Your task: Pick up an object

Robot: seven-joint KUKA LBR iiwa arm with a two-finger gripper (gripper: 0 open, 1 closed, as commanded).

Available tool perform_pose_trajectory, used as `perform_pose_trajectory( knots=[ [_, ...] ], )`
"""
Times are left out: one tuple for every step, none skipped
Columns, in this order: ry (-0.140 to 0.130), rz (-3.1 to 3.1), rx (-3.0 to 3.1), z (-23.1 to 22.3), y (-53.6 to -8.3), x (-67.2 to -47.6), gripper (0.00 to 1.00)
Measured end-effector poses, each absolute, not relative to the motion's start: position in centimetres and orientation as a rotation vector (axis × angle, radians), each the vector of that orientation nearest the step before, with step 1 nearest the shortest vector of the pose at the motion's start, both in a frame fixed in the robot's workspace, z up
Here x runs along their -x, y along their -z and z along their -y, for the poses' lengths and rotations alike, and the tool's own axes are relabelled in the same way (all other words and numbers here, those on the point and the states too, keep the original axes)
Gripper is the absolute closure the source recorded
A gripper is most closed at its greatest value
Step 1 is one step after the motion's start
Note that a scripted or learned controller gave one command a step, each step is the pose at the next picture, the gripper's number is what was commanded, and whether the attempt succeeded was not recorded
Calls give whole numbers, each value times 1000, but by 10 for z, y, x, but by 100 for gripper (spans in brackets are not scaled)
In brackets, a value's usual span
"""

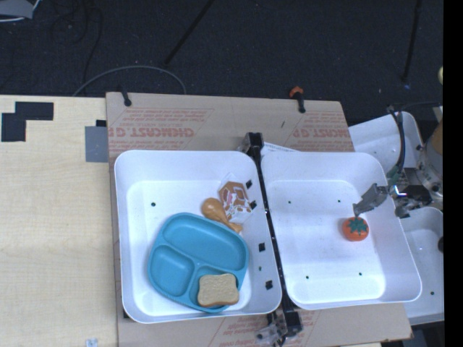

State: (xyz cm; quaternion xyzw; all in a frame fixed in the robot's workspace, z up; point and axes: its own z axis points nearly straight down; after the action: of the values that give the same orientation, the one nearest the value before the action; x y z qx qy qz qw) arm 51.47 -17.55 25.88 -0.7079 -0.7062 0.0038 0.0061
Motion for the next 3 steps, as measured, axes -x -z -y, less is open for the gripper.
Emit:
perform_pose_trajectory(
  knots=[
    [-2, 2219, 2219, 175, -265, -517, 0],
    [-6, 2216, 2216, 167, -214, -522, 0],
    [-7, 2215, 2215, 167, -150, -519, 0]
  ],
)
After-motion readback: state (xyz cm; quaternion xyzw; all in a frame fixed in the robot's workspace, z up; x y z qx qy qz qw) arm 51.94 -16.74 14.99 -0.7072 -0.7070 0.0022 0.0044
